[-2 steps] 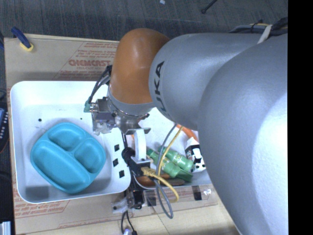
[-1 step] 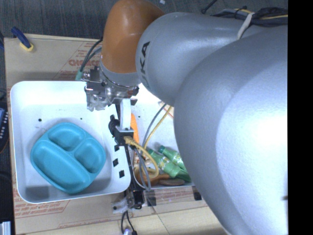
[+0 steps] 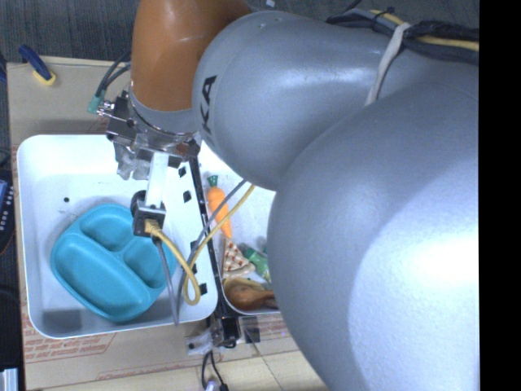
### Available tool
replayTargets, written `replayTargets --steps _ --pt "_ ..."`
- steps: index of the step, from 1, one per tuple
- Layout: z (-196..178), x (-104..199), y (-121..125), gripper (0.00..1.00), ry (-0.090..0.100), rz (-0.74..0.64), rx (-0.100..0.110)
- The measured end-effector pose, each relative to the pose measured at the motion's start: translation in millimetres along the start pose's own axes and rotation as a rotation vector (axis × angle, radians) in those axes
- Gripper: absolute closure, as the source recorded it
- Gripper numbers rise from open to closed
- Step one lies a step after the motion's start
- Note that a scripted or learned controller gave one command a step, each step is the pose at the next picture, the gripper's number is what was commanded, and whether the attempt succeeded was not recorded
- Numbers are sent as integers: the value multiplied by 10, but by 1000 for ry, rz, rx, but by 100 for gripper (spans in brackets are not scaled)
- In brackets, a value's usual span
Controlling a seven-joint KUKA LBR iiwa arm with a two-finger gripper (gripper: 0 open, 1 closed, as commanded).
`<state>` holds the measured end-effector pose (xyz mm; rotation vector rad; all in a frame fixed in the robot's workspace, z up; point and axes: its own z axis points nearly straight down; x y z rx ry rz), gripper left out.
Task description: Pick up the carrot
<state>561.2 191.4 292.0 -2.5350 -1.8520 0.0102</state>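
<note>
The carrot [image 3: 217, 204] is small and orange with a green top. It lies at the left side of the right bin, just past the wall between the two bins, partly behind a yellow cable. My gripper [image 3: 130, 163] hangs under the orange wrist band, over the far part of the left bin [image 3: 37, 157]. It is to the left of the carrot and apart from it. Nothing shows in its grasp. The grey arm covers most of the right bin.
A blue divided tray [image 3: 107, 261] lies in the left bin, near the front. Close to the carrot in the right bin are a checkered wedge [image 3: 235, 258], a green piece [image 3: 259, 261] and a brown item [image 3: 248, 295]. A yellow cable [image 3: 192, 277] loops over the divider.
</note>
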Motion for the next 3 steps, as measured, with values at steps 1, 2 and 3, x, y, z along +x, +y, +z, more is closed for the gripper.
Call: replayTargets --steps 1,2,3 --pt "474 141 -293 100 -5 264 7" --pt "156 -150 529 100 1 242 0" --pt "782 338 85 100 -5 438 8"
